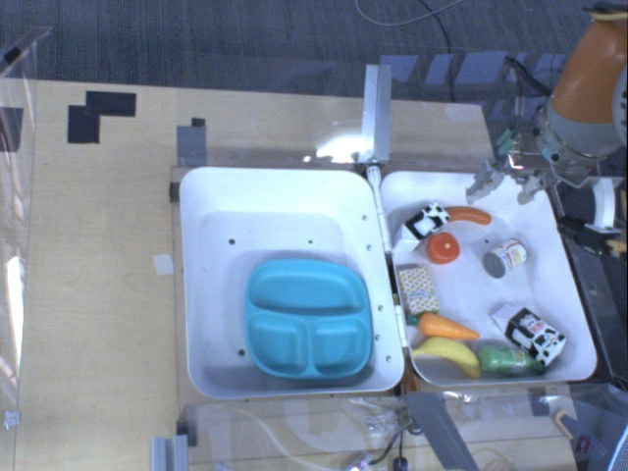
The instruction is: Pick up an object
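Note:
My gripper (507, 182) hangs over the back edge of the right bin (579, 302), its two grey fingers spread apart with nothing between them. Below it in the right bin lie an orange sausage (467, 217), a black-and-white toy (425, 221), a red tomato (444, 248) and a small can (504, 258). Nearer the front are a checkered packet (417, 287), a carrot (447, 327), a banana (447, 353), a green vegetable (507, 361) and a cow-patterned carton (531, 332).
The left bin (211, 263) holds a blue divided plate (308, 317). A metal divider post (377, 106) rises between the bins at the back. The arm's orange band (591, 62) is at the upper right. A cable (432, 8) lies on the floor behind.

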Controlling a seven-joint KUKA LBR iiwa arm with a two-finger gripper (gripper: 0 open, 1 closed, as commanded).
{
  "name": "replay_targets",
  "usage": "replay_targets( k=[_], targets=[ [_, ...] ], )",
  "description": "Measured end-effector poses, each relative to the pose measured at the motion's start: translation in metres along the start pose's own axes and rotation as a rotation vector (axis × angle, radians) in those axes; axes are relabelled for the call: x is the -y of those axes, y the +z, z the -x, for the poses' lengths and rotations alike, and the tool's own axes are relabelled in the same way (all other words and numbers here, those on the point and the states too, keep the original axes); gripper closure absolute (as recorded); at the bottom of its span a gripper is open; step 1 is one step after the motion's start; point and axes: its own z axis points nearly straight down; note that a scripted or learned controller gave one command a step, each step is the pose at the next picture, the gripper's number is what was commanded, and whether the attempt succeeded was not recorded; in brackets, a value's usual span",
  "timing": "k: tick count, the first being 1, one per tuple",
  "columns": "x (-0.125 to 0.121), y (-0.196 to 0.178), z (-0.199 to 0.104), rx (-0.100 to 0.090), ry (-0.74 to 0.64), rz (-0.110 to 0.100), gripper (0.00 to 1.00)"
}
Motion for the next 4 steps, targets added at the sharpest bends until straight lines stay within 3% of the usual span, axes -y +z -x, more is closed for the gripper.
replay_targets(
  k=[1, 2, 3, 4],
  targets=[
    [-0.011, 0.121, 0.023, 0.001, 0.063, 0.005, 0.0],
    [-0.013, 0.112, 0.022, 0.002, 0.058, 0.006, 1.0],
    [0.021, 0.013, 0.038, 0.002, -0.002, 0.004, 1.0],
    [0.027, 0.022, 0.033, 0.001, -0.176, 0.004, 1.0]
  ],
)
